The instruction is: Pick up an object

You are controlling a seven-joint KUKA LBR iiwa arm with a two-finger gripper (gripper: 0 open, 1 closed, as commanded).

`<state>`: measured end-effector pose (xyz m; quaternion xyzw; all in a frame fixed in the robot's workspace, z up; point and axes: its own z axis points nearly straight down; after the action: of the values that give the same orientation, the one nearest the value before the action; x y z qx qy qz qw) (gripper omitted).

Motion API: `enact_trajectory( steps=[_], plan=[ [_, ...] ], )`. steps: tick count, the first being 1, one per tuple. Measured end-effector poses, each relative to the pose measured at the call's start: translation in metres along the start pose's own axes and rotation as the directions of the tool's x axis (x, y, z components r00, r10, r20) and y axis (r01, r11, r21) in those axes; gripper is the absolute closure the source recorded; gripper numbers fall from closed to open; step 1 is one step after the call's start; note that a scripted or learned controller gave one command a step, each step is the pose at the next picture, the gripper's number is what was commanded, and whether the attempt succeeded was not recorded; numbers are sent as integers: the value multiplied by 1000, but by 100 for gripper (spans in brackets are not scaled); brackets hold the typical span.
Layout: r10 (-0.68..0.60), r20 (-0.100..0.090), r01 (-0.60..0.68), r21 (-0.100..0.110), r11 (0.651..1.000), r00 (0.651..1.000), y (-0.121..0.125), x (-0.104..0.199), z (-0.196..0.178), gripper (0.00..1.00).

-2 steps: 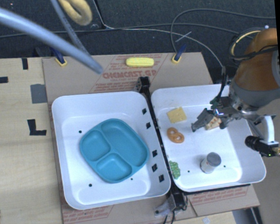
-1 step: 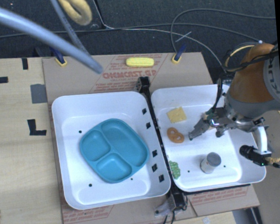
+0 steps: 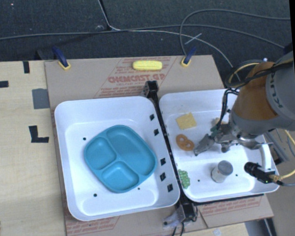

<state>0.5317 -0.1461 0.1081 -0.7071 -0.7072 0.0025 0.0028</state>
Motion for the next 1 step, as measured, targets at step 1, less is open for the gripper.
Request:
enact_trajectory(
  steps=[1],
  plan=[
    [-1,2,1,-7,1000,1000,0,0,24,0]
  ],
)
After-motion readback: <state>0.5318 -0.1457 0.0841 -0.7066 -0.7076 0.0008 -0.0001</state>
